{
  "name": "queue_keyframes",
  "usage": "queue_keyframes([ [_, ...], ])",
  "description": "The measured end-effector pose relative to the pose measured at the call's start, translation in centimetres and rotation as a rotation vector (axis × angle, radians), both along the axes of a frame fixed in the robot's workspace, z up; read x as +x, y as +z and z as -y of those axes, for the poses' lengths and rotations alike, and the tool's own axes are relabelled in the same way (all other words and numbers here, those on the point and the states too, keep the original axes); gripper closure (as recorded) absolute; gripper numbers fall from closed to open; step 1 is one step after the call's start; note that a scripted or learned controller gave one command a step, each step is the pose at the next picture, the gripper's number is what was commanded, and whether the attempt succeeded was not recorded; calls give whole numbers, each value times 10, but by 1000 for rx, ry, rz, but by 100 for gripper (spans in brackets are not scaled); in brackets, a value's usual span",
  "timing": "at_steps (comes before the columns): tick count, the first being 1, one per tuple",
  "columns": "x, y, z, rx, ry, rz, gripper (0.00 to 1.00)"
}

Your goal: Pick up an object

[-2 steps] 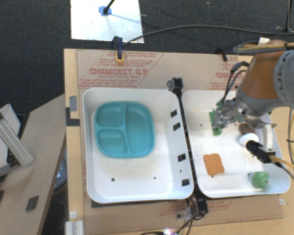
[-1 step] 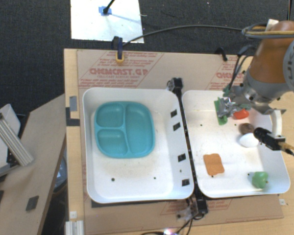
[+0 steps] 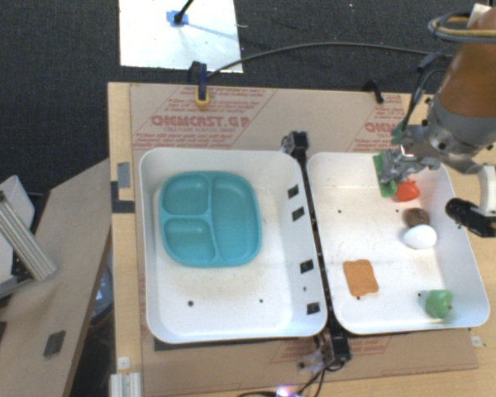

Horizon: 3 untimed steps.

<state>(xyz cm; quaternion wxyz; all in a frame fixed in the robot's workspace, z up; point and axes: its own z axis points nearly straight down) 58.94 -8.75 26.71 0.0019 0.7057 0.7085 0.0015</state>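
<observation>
The gripper (image 3: pixel 394 170) is hovering at the right bin's (image 3: pixel 467 279) far edge, directly over the red item (image 3: pixel 407 192), probably lining up a grasp. Its opening cannot be judged. The item is lying unlifted on the bin floor.

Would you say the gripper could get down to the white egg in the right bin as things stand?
Probably yes. The egg lies in the open in the right bin, with only a small brown piece close beside it. The gripper hangs a little further back over the same bin, so its way looks free.
</observation>
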Motion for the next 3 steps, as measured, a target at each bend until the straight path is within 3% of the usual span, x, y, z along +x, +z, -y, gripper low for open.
queue_keyframes([
  [2,-4,1,-113,3,6,-3,100],
  [3,-18,-15,-163,2,5,-5,100],
])
